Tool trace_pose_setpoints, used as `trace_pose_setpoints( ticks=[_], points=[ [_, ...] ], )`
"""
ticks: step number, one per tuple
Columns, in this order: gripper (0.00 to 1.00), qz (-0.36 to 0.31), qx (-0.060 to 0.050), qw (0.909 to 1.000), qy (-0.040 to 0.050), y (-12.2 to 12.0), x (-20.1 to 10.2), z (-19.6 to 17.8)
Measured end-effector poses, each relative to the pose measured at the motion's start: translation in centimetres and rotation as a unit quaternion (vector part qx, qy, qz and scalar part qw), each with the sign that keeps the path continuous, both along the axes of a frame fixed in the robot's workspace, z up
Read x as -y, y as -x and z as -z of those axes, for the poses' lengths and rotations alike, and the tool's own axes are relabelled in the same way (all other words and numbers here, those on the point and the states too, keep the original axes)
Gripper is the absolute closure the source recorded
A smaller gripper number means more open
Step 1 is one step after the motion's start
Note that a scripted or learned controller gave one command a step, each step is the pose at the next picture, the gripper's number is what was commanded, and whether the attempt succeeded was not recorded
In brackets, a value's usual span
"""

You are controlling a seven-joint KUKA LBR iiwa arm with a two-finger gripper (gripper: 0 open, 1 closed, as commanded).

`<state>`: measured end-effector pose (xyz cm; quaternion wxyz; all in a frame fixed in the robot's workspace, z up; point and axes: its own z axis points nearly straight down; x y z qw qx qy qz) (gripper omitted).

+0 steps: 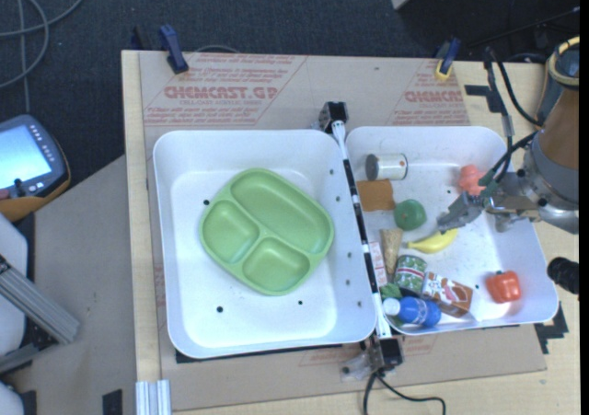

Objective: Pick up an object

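My gripper (457, 213) hangs over the middle of the right bin (479, 139), reaching in from the right. It is just above and right of a yellow banana (435, 240), with nothing seen held in it. A green ball (410, 213) lies to its left and a pink-orange toy (470, 178) sits just behind it. A brown block (375, 194) and a silver cylinder (387, 167) lie further left. A red pepper-like toy (503, 286) rests near the bin's front right corner.
The left bin (184, 293) holds a green divided plate (267, 231). Along the right bin's front left lie a green can (409, 270), a blue bottle (420, 313), a brown-red packet (449, 293) and a tan cone (393, 244). Clamps (171, 47) grip the board's far edge.
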<state>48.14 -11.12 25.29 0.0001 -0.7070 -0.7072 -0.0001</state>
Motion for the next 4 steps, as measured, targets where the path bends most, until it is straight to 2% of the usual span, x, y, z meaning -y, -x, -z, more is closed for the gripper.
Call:
trace_pose_setpoints(
  ticks=[1, 2, 4],
  points=[
    [0.0, 0.0, 0.0, 1.0, 0.0014, -4.4, -0.9, 15.6],
    [0.0, 0.001, -0.004, 1.0, -0.0012, 0.5, -1.2, 17.0],
    [0.0, 0.001, 0.0, 1.0, -0.0001, 0.2, -1.7, 16.9]
  ],
)
